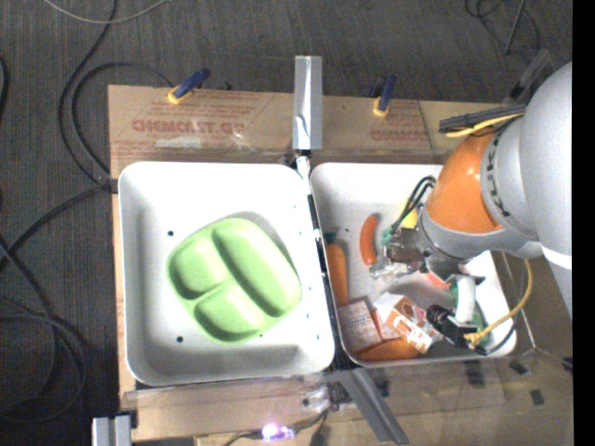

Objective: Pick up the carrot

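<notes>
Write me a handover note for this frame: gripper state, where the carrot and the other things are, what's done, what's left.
Gripper: low in the right bin, over its middle; whether it grips anything can't be told.
Carrot: lying along the right bin's left wall, apart from the gripper, not picked up.
Nearby: a red sausage beside the gripper, small packets toward the front.
Left bin: holds a green divided plate.
Left: move over the carrot, grasp, lift.

One fixed overhead view, slanted down on both bins (pixel 223 179), arm (pixel 521 184) from right.
</notes>
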